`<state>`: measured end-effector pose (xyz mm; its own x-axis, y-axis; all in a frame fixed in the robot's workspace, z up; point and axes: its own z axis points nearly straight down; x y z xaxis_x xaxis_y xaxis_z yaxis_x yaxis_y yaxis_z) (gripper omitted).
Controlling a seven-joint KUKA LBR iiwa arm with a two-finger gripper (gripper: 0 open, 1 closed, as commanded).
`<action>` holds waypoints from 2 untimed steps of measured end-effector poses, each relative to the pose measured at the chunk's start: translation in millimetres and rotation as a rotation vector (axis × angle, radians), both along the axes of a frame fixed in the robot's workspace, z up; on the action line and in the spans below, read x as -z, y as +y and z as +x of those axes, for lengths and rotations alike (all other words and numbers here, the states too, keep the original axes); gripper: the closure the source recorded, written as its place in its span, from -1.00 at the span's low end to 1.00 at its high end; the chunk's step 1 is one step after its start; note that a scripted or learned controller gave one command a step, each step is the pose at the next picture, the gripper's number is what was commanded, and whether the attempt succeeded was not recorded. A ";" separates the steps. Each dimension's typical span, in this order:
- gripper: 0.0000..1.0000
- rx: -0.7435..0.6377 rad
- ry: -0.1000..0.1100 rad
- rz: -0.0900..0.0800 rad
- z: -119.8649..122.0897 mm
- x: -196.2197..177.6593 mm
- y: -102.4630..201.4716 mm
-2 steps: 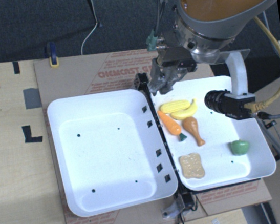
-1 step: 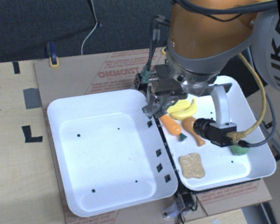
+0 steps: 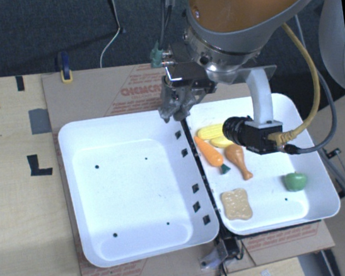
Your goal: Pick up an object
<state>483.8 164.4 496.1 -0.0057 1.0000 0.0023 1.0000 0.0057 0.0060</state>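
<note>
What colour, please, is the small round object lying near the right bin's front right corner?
Green: the small round object lies on the right bin's white floor, clearest in the camera view.

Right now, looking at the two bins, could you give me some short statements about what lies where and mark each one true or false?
1. The carrot lies in the right bin. True.
2. The green object touches the cracker. False: they lie apart, with bare bin floor between them.
3. The drumstick lies in the left bin. False: it lies in the right bin, beside the carrot.
4. The gripper is at the far end of the divide between the bins. True.
5. The yellow corn lies nearer the bench's front edge than the cracker. False: the corn is farther back.
</note>
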 end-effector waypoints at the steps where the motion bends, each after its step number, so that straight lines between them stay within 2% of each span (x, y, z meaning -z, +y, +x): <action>1: 1.00 0.001 0.003 -0.002 42.5 -12.6 64.2; 2: 1.00 0.003 0.006 -0.003 -1.5 -39.3 64.6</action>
<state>482.3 229.0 535.5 -0.0026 1.0000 -0.0002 1.0000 0.0026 -0.0004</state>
